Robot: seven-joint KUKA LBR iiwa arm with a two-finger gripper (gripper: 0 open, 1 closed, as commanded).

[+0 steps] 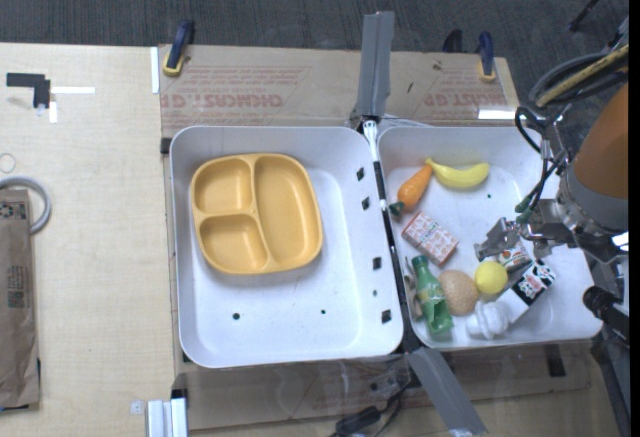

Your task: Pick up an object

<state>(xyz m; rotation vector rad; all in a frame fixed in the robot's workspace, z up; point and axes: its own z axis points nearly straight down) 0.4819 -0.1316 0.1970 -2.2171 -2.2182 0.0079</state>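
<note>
Nothing's picked yet: our hand [508, 243] hovers near the tabletop's right edge beside the lemon [490, 277], grip can't tell.

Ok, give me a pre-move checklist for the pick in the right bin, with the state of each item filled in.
1. Gripper is over the right bin: ok.
2. Target close by: the lemon lies just below the gripper: ok.
3. Fingers open or shut: cannot tell, the metal parts blur together.
4. Anything held between the fingers: cannot tell.
5. Room around the lemon: not ok, the brown egg-shaped object, a white object and a small black and white item crowd it.
6. Yellow divided plate in the left bin is out of the arm's way: ok.
</note>
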